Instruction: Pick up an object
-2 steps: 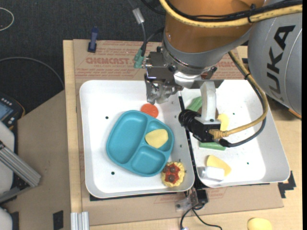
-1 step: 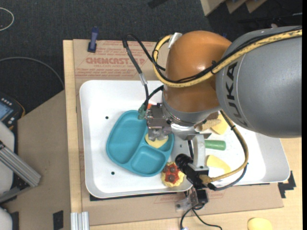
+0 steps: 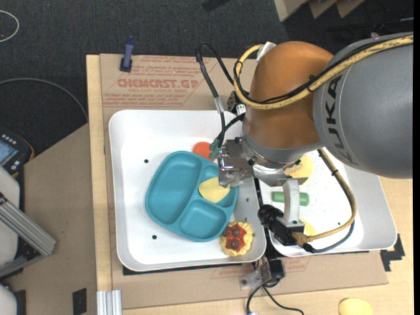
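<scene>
My gripper [image 3: 228,169] hangs low over the right side of the left bin [image 3: 130,169], just above the right rim of a blue divided plate [image 3: 176,194]. A pale yellow flat piece [image 3: 213,189] lies on that plate directly under the gripper; I cannot tell whether they touch. An orange object [image 3: 201,149] peeks out behind the plate, partly hidden by the arm. A red and yellow toy [image 3: 237,237] sits at the bin's front right corner. The wrist's orange band [image 3: 285,90] hides the divide between the bins.
The right bin [image 3: 371,218] holds a green and white object [image 3: 289,199] and yellow pieces [image 3: 302,168], partly covered by the arm and its cables. A blue clip [image 3: 127,54] lies on the cardboard behind the bins.
</scene>
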Robot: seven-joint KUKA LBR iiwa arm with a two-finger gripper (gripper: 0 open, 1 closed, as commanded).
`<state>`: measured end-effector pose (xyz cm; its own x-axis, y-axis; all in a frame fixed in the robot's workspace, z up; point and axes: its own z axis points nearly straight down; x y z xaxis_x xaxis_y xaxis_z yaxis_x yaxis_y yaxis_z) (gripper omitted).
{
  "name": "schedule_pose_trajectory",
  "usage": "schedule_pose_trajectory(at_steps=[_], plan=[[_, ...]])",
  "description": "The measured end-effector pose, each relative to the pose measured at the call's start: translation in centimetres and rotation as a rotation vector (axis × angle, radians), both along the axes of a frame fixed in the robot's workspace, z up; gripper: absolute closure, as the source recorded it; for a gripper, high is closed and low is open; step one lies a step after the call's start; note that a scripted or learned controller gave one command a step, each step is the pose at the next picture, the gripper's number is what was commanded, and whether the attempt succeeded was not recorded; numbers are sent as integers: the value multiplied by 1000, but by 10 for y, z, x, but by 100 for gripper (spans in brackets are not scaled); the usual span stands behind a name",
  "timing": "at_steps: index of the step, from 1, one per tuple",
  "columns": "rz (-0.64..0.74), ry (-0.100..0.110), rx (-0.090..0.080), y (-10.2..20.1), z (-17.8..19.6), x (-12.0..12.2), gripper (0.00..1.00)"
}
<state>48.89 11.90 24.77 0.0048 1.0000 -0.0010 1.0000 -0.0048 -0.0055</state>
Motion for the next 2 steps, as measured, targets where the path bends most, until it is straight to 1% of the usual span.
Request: schedule_pose_trajectory(at_steps=[1,2], plan=[[8,-22,5,40,108,84,100],[12,-6,3,110,70,102,100]])
